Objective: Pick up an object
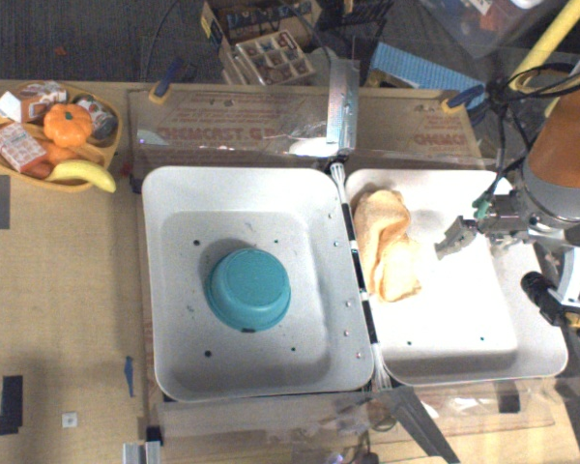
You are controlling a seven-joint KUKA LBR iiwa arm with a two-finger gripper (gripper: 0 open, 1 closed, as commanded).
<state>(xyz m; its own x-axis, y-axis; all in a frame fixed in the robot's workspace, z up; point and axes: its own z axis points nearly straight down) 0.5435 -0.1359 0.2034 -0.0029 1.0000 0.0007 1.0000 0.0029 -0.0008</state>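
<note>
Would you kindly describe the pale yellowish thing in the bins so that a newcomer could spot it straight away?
Start at the two white bins and take the right bin. Against its left wall, beside the divider, lies the crumpled yellow cloth. It is soft, pale and folded, unlike the round teal bowl in the left bin, and the pincer is just to its right.

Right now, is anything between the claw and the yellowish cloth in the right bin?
Nothing visible. The claw is over the right bin, just right of the yellowish cloth crumpled against the bin's left wall. Between them lies bare white bin floor. The teal bowl sits apart in the left bin.
</note>
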